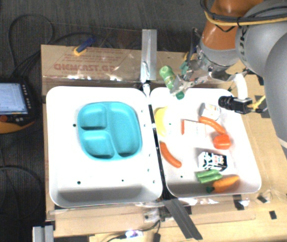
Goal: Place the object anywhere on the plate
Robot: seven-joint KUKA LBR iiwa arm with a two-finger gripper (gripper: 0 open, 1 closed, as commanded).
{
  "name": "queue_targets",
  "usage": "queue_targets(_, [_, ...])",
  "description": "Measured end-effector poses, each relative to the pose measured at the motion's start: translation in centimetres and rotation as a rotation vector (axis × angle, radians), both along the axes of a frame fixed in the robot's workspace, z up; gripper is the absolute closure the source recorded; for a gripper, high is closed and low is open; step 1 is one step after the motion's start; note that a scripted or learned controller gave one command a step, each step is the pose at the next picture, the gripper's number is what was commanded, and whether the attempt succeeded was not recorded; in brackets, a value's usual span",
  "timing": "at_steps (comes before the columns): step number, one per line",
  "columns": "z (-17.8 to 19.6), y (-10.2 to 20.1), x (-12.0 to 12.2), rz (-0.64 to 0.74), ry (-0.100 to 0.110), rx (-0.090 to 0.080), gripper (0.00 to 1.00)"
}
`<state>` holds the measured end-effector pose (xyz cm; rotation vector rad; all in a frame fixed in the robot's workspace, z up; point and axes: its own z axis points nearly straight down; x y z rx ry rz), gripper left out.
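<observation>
Flanking grey carpet (12,185), wooden bench (264,205), white bins (63,185)

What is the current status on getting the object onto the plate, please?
End effector above right bin's far edge, shut on green object. Blue plate in left bin, nothing on it. Path leftward looks unobstructed.

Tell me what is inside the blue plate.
Nothing is visible on the plate: all three compartments show bare blue, and nothing covers any of it. The pincer carries a green object above the right bin's far edge.
</observation>
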<state>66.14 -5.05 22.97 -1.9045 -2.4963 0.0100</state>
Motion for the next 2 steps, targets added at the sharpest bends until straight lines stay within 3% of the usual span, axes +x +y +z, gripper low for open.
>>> queue_targets(1, [-4.93, 10.13, -0.65, 0.047, 0.001, 0.004, 1.0])
queue_targets(2, [-4.92, 10.11, -0.64, 0.046, 0.001, 0.004, 0.0])
